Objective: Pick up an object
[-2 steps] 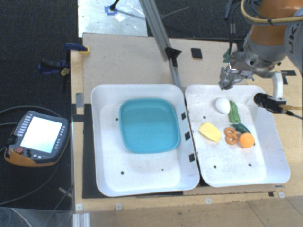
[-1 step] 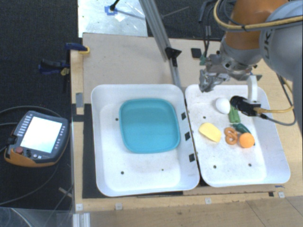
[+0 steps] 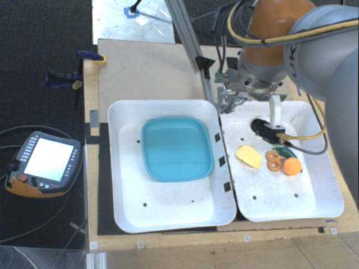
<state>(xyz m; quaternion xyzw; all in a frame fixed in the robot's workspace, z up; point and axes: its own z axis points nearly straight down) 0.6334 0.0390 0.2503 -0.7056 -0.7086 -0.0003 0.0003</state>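
In the right bin (image 3: 322,206): small items to be picked.
Claw (image 3: 229,101) state cannot be told; yellow piece (image 3: 249,156) is judged light, stiff, best gripped across its width.

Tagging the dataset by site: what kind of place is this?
Probably a robotics lab pick cell: a grey arm over two white bins on a bench, and a teach pendant on the floor.
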